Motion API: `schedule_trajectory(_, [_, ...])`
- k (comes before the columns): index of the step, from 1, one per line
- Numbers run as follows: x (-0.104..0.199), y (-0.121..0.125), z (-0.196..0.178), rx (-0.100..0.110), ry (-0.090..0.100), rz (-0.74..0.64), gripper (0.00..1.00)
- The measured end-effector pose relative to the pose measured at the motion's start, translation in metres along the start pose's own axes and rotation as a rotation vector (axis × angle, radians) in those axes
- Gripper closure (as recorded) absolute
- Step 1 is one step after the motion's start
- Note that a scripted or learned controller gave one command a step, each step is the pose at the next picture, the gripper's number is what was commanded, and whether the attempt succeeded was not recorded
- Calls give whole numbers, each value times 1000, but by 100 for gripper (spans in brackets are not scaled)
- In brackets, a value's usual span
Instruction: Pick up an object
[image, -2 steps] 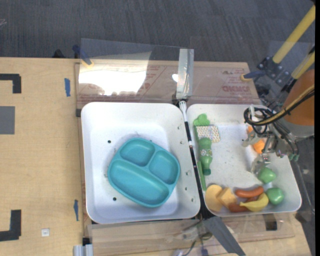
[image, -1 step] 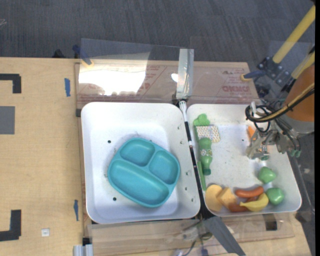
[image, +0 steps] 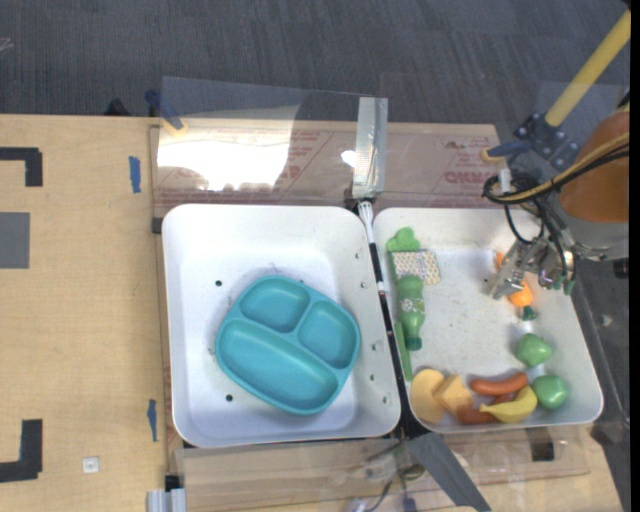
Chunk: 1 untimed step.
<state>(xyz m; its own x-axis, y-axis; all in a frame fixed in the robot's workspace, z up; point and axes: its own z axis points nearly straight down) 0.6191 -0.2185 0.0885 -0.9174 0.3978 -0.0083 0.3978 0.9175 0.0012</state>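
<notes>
Toys (image: 487, 394) fill right bin (image: 460, 315); left bin (image: 190, 300) holds tray (image: 288, 343); pincer (image: 520, 280) state unclear.

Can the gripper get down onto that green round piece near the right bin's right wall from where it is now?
Probably yes: the green round piece lies uncovered just below the gripper, though the bin wall sits close beside it.

- dark grey carpet (image: 300, 45) up top
- tan bench (image: 75, 300) with black marks and blue tape
- glare on the clear panel (image: 250, 140)
</notes>
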Motion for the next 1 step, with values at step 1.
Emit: schedule_trajectory(1, [36,57,-149,-3,-12,-115,100])
